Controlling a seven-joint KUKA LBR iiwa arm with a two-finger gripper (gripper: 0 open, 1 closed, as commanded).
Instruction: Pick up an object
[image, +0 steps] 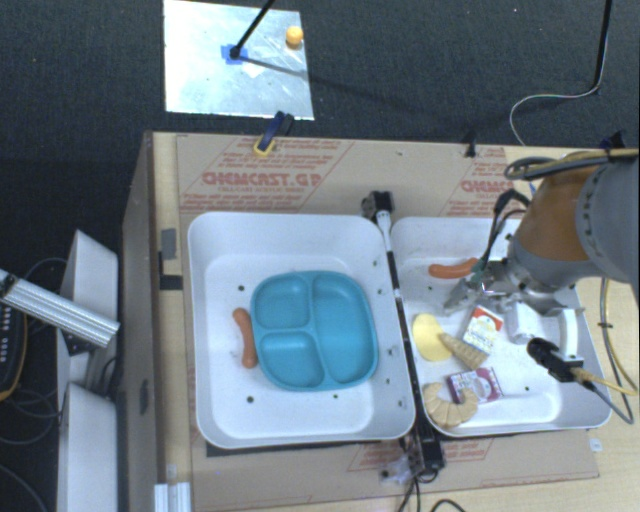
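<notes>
My gripper (479, 291) is low in the right bin (575, 400), reaching in from the right. It sits just below an orange sausage (452, 268) and just above a red and white packet (483, 328). Nothing can be seen held in it. Near the front of this bin lie a yellow disc (430, 337), a tan wedge (466, 349), a purple packet (472, 384) and a tan pastry (447, 406).
The left bin (215, 400) holds a blue divided plate (313, 329) with a second sausage (244, 336) beside its left edge. A black divider (397, 300) runs between the bins. Cables (590, 378) trail over the right bin's right side.
</notes>
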